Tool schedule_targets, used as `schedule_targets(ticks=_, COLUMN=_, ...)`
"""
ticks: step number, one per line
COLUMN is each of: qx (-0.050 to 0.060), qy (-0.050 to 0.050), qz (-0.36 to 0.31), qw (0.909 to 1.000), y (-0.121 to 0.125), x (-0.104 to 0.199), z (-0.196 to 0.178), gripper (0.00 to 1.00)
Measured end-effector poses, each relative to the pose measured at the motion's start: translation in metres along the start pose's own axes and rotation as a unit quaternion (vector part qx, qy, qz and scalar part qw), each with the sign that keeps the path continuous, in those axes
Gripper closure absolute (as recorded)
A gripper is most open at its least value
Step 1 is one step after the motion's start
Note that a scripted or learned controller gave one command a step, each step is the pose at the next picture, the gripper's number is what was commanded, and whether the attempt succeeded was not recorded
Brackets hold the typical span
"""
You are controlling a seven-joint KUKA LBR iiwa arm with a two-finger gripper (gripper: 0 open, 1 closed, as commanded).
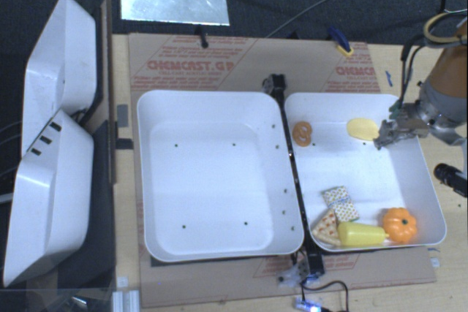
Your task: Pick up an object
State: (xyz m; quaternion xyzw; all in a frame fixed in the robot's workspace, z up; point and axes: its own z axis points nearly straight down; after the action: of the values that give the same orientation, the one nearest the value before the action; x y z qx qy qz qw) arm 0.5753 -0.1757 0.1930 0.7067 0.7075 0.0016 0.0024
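- Left bin (212,230): I see nothing but bare white floor in it, so it offers no pick; I'd treat it as free room if I ever need to carry something across.
- Right bin (365,172): everything pickable sits here, so I work inside its walls and watch the rim on the arm's side and the divider where the two bins meet.
- Arm (447,95): it reaches in from the right over the far right rim; any descent should stay clear of that wall.
- Gripper (384,137): low at the far right of the bin; can't tell if it's wide or narrow, nothing seen held.
- Pale yellow oval piece (362,128): nearest target, just beside the gripper, close to the far wall. My judgement: shift slightly left to centre over it, then drop straight down.
- Orange pumpkin-like toy (399,224): near right corner, walls on two sides, poor approach.
- Yellow cylinder-like piece (360,234): touching the pumpkin toy and the near wall, crowded.
- Cracker-like wedge (327,228) and patterned square (341,202): flat, overlapping, hard to grasp.
- Small brown ring (302,131): alone near the divider, open floor around it, a fair fallback.
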Motion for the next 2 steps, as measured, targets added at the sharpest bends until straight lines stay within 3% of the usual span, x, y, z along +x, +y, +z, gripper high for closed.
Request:
schedule_targets(ticks=1, qx=0.000, qy=0.000, qz=0.000, qw=1.0000, y=0.001, x=0.000, z=-0.049, gripper=1.00)
schedule_targets(ticks=2, qx=0.002, qy=0.001, qz=-0.002, qw=1.0000, y=0.014, x=0.040, z=-0.049, gripper=1.00)
